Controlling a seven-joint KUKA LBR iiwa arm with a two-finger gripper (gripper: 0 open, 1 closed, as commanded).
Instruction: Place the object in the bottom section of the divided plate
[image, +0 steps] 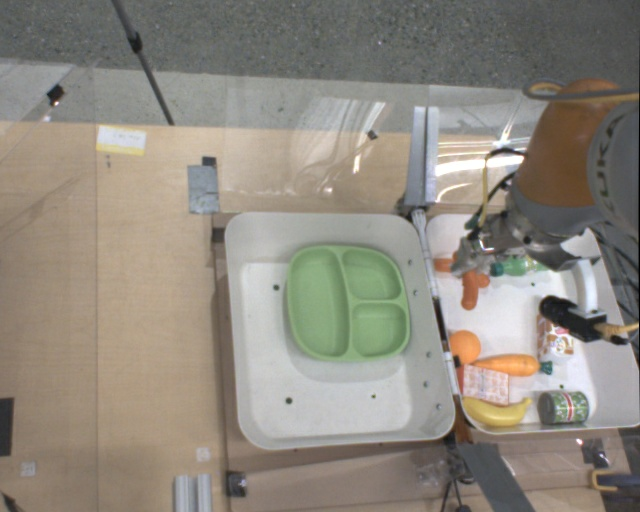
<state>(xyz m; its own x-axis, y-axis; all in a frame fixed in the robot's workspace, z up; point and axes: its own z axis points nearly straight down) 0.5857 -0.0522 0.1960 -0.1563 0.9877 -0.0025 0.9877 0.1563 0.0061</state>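
Observation:
The green divided plate (322, 305) lies in the left white bin (330, 420). It has one long section on its left and two smaller ones on its right, and all three are bare. My gripper (472, 258) hangs over the upper left corner of the right bin (520, 325), below the orange-banded wrist (570, 120). A small orange-red stick-shaped item (470, 291) sits directly under the gripper, touching or nearly touching it. Whether it is held cannot be told from this view.
The right bin also holds a green bottle (512, 266), an orange (464, 346), a carrot (510, 366), a red-and-white packet (486, 384), a banana (498, 410), a green can (563, 407) and a small carton (555, 340). A raised divider (438, 320) separates the bins.

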